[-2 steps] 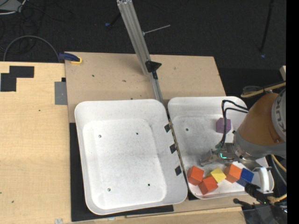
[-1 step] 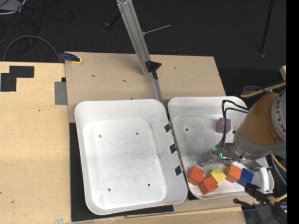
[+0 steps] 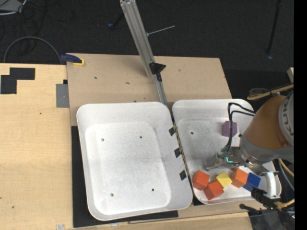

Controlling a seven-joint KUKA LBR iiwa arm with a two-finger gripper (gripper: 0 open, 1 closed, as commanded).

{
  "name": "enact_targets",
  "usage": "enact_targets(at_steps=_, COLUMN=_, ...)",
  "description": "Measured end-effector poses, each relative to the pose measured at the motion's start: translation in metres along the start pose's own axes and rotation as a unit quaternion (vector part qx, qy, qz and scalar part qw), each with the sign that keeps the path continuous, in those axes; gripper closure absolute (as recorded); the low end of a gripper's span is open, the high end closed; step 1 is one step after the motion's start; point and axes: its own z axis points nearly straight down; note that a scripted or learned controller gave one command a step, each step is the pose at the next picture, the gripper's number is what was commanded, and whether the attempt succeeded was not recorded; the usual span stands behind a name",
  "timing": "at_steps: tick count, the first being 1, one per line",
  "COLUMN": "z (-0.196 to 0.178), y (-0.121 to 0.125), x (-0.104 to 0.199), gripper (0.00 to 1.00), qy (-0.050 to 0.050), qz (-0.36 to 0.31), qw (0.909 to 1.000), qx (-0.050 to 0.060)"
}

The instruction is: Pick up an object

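The right bin [image 3: 201, 111] holds several small blocks. A purple block [image 3: 229, 128] lies alone near its far right side. Clustered at its near edge are two orange-red blocks [image 3: 201, 179] [image 3: 214, 189], a yellow block [image 3: 224, 180], an orange block [image 3: 240, 177] and a blue block [image 3: 253, 180]. My gripper [image 3: 214, 164] reaches in from the right and hangs low over the bin floor, just above the cluster and left of the orange block. Nothing shows between its fingers.
The left bin [image 3: 127, 157] sits beside the right one, with black clips along the shared wall [image 3: 176, 152]. A slanted aluminium rail [image 3: 141, 37] rises behind the bins. The arm's orange band [image 3: 268, 123] overhangs the right bin's right side.
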Motion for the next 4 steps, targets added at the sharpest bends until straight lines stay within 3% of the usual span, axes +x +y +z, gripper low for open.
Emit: enact_targets(at_steps=4, z=0.0, y=0.0001, x=0.0001, gripper=0.0, qy=0.0, qz=0.002, qw=1.0, qx=0.0)
